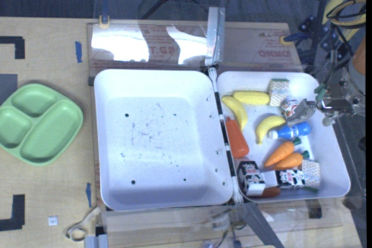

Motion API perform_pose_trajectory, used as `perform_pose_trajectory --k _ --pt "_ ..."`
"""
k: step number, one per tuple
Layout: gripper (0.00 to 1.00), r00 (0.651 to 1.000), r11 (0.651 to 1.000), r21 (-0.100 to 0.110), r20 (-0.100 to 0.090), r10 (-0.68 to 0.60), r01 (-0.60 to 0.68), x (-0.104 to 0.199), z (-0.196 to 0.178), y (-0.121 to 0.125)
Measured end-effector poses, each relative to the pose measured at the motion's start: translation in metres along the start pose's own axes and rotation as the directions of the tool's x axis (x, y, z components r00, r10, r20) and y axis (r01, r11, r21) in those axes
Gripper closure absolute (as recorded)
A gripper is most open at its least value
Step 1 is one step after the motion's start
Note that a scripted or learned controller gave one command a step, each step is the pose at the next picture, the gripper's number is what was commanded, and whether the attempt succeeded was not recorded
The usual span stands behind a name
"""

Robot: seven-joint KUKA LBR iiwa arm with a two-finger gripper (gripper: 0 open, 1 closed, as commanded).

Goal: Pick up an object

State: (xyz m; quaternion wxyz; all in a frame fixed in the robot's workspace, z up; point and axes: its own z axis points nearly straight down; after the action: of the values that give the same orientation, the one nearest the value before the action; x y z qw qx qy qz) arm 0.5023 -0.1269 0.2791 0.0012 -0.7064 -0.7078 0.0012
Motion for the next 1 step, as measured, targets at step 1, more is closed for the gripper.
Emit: perform_pose_trajectory --k 1 --pt "0.0 1.0 1.0 0.001 -0.002 0.014 -0.014 -0.0206 0.1343 0.0199"
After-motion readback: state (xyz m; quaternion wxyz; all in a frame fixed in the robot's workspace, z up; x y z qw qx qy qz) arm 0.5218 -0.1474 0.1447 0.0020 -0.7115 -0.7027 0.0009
